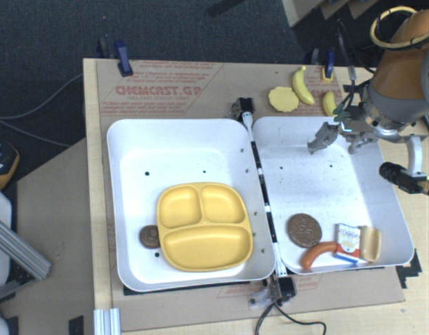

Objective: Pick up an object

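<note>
The hand (324, 139) is being held over the far end of the right bin (381, 187), nothing seen in it; apart or together cannot be told. The nearest pickable things, a brown cookie (304, 229) and a hot dog (319, 253), are lying toward six o'clock, well apart from it.

Bench (68, 208): tan board surface with red printed lettering (158, 89) along the far side. Two blue clamps, one at the far left edge (122, 56), one at the far right (328, 63). Black clips at the seam between the bins, far end (243, 107) and near end (284, 287). Dark carpeted floor (47, 26) beyond, crossed by a grey cable (33, 110).
</note>
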Motion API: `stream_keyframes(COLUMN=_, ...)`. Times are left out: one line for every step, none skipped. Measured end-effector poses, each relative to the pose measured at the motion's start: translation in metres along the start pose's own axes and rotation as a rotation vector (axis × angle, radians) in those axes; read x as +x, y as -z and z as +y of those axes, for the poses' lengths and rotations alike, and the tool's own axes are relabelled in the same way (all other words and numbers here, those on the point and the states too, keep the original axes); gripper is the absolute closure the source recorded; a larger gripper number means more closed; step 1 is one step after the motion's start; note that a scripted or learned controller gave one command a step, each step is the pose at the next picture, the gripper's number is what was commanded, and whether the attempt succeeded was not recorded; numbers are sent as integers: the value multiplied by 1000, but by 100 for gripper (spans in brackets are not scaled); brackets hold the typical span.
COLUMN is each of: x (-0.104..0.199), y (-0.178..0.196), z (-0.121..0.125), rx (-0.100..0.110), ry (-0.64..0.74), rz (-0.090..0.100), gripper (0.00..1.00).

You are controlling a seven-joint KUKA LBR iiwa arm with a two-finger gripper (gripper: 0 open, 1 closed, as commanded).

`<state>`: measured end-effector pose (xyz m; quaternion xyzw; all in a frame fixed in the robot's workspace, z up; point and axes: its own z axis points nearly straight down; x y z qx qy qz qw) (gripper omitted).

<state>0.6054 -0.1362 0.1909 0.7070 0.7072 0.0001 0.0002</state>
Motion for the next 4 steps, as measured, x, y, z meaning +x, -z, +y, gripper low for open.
stream_keyframes(x=18, y=-60, z=-97, rx=15, ry=-3, rz=5, gripper=0)
stream_keyframes(x=44, y=-108, z=-128, rx=6, ry=0, rz=2, gripper=0)
stream_keyframes(x=43, y=-96, z=-126, rx=-1, ry=-2, rz=0, gripper=100)
stream_keyframes(x=72, y=24, z=-119, rx=-13, ry=5, rz=-1, gripper=100)
